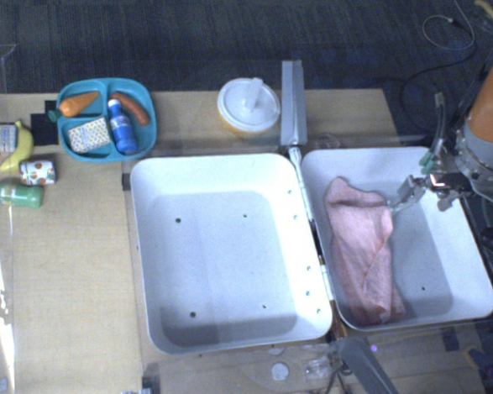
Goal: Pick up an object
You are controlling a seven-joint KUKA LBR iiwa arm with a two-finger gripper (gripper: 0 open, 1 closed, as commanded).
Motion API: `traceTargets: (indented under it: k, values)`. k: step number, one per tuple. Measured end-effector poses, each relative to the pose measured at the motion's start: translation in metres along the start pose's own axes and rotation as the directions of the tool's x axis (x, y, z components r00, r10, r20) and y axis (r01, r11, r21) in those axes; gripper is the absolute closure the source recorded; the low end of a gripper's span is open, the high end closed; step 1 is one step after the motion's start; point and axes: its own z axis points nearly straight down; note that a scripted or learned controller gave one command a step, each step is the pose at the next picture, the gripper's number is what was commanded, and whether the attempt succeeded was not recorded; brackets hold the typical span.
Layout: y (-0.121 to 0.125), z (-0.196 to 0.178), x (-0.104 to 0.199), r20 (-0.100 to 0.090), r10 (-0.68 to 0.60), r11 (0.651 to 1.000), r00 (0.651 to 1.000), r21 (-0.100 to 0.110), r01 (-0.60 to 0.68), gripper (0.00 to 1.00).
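Pink cloth (361, 247) lies crumpled in the right bin (464, 299), running lengthwise from near the front wall up toward the back, w/ its left edge close along the divider side. Only object in either bin, so it's the pick target. Left bin (224, 236) sits alongside, sharing the middle rail.

Gripper (402, 196) comes in from the right, low over the right bin, tip just beside the cloth's upper right corner. Can't tell if it touches the fabric or only hangs next to it. Fingers are small and blurred at this angle, so can't tell whether the claw is spread or pressed together, and no cloth visibly between them. Not calling it a grasp.

Step in hand, as I read it: approach/reach phase, gripper arriving at the cloth edge, pick not yet made. Next move prob needs the tip shifted a bit left so it's over a thick fold rather than the thin rim, then down into the fabric, close, lift straight up. Risk: pinching just the edge and having it slip out, or pressing on bin floor beside the cloth.

Farther back, past the bins: white lidded cup (248, 106) on the bench behind the left bin, and at the far left a blue divided tray (143, 102) w/ toy food, plus a banana (17, 147) and a few small items beside it. None in reach of the task.
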Motion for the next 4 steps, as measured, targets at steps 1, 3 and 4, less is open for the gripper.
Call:
traceTargets:
  k: [1,3,4]
  values:
    - [0.013,0.127,0.004,0.000,-0.134,0.991,0.991,0.000,0.134,0.00]
    - [0.015,0.158,-0.001,0.002,-0.219,0.976,0.976,-0.004,0.219,0.00]
    - [-0.008,0.163,-0.041,0.004,-0.118,0.993,0.993,-0.015,0.118,0.00]
